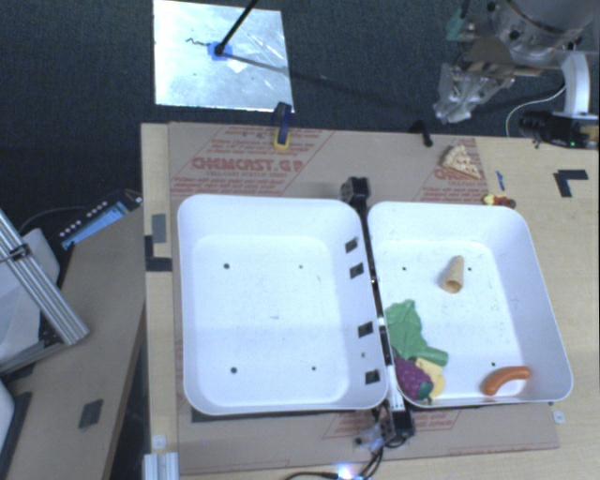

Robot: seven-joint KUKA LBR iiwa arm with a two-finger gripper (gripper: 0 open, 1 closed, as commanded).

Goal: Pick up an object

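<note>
Arm (539, 19): pale grey metal casing, rounded. Hand (457, 94): silvery-grey, with tan and dark fittings above the fingers. White block (576, 82) and white cable (530, 105) alongside.

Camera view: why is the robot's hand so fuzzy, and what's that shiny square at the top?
In the camera view the gripper looks smeared and soft, so its fingers are hard to make out; the shiny sheet throws back patchy glare; the bins look evenly lit, and the toys inside stay sharp.

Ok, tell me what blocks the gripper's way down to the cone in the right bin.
Nothing visible. The gripper hangs beyond the right bin's far rim; the cone lies alone, with the toy greens and sausage nearer the camera.
</note>
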